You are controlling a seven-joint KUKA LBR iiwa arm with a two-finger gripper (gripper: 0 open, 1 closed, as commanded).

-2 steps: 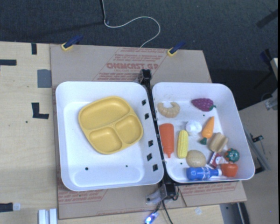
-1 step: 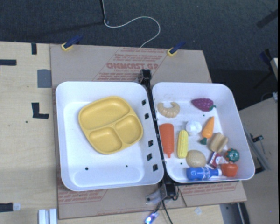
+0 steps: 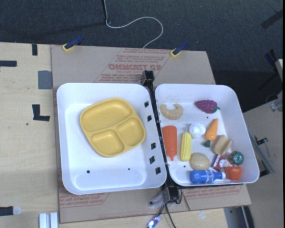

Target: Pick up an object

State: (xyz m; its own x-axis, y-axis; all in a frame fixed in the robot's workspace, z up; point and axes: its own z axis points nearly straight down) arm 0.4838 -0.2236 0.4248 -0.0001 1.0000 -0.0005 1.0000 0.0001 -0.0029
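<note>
Two bins, toy food on one side

I cannot tell the state of my gripper, so I place things by each other instead. Two white bins sit side by side on the desk [image 3: 33,80]. The left bin [image 3: 69,127] carries a yellow divided plate [image 3: 112,126]. The right bin [image 3: 237,103] holds the toy food: a purple grape bunch [image 3: 206,106] near its far edge, a croissant [image 3: 172,111] beside it, an orange carrot [image 3: 169,142] touching a yellow corn cob [image 3: 185,146], a smaller carrot [image 3: 211,130], a potato [image 3: 199,161], a blue bottle [image 3: 206,176] lying along the near wall, and a red tomato [image 3: 233,173] in the near corner.
</note>
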